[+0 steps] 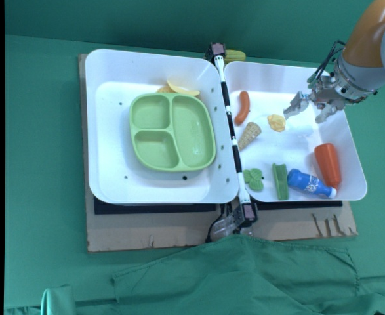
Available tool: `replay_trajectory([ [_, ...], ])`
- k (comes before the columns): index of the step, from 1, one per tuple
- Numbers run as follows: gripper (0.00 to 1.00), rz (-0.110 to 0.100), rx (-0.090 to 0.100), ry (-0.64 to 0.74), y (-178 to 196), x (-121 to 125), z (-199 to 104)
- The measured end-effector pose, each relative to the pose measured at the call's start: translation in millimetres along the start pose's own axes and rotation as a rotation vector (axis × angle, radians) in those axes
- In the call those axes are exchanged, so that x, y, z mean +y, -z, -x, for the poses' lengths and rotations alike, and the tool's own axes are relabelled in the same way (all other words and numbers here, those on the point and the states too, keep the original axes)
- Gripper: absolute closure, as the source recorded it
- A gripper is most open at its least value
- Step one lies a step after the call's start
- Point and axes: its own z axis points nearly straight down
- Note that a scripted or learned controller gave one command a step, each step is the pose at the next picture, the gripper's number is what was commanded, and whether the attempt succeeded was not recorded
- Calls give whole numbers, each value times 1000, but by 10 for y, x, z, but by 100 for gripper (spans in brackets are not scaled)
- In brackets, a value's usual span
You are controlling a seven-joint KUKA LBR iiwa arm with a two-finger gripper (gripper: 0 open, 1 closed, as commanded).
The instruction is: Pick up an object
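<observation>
Gripper [309, 108] fingers were spread wide, holding nothing, above the small bumpy yellow toy chip [277, 122] in the right white bin [356, 151].

Bright, even overhead light, soft shadows, mild glare on white bins [113, 64].

Single arm [376, 35] entering from upper right corner, grey links with orange band just above wrist. Wrist angled down and toward the left, black cable looped along its upper side. Gripper [308, 108] low over right bin's far right area, near that bin's back edge, pointing left and slightly down. Two fingers [294, 105] spread apart, clear gap between them, nothing held in the gap. One finger reaching further left, the other shorter in view and nearer the right rim. Gripper body grey metal, partly blurred; contact with bin floor impossible to judge.
</observation>
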Motion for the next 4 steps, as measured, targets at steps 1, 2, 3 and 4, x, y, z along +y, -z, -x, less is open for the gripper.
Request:
replay_trajectory([
  [1, 0, 9, -1, 6, -35, 645, -18],
  [2, 0, 0, 0, 1, 32, 94, -3],
  [3, 0, 9, -1, 7, -51, 894, -27],
  [4, 0, 14, -3, 1, -318, 295, -5],
])
